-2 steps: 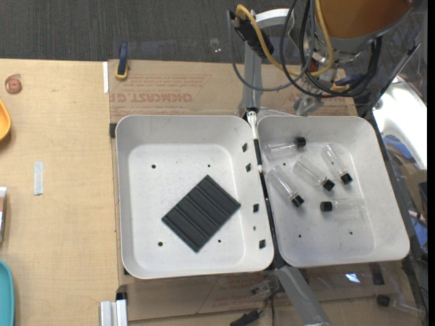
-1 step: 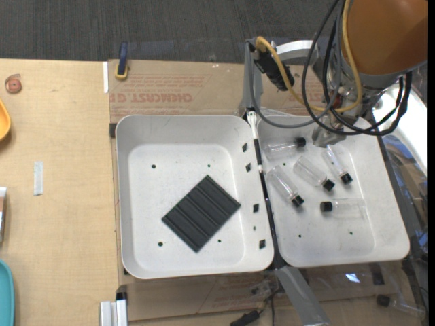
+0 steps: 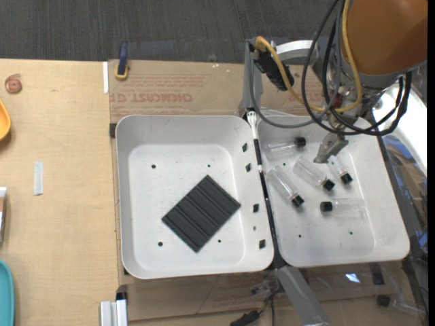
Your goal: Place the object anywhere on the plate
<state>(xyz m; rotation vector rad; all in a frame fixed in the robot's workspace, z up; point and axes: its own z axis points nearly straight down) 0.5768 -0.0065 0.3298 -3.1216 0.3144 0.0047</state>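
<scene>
A dark grey ribbed plate lies flat and turned at an angle in the left bin. Several clear vials with black caps lie in the right bin: one near the left wall, one at the back, one in the middle and one toward the front. My gripper hangs over the back middle of the right bin, just above and beside the middle vial. I see nothing held in it.
The arm's orange band and looping cables fill the upper right. A cardboard sheet lies behind the bins. A wooden table with small items stands to the left.
</scene>
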